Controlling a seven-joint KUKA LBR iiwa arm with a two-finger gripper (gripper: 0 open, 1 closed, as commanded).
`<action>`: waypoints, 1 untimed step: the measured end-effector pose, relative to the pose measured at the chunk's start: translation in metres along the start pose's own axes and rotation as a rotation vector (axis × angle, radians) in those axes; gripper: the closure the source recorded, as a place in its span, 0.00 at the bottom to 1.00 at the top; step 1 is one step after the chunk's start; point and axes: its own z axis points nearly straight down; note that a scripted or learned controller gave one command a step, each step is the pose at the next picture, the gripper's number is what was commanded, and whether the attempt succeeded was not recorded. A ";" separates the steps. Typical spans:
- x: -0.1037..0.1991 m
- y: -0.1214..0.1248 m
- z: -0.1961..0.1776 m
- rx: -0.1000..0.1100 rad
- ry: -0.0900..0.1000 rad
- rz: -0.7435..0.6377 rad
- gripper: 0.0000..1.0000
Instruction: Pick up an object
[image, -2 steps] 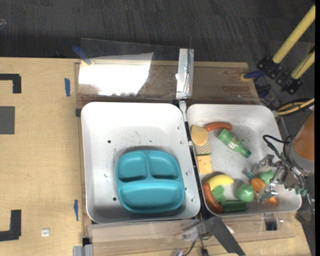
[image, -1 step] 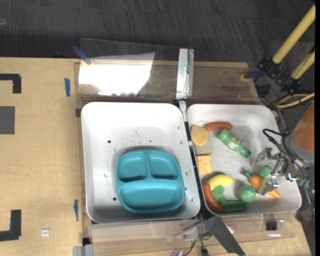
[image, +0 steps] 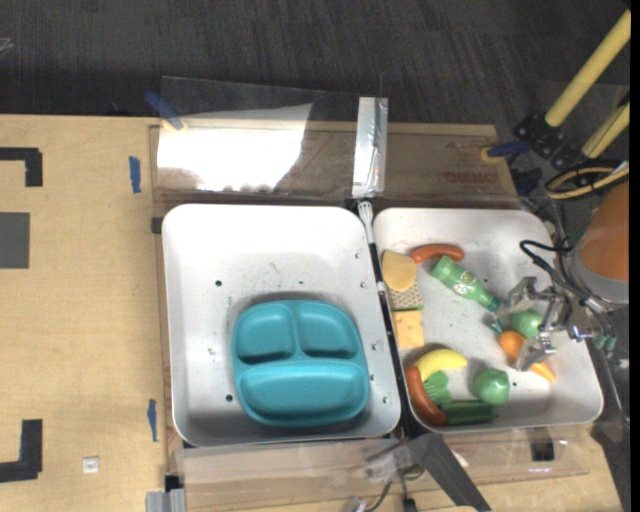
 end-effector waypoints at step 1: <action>-0.004 0.002 -0.013 0.000 -0.013 0.001 1.00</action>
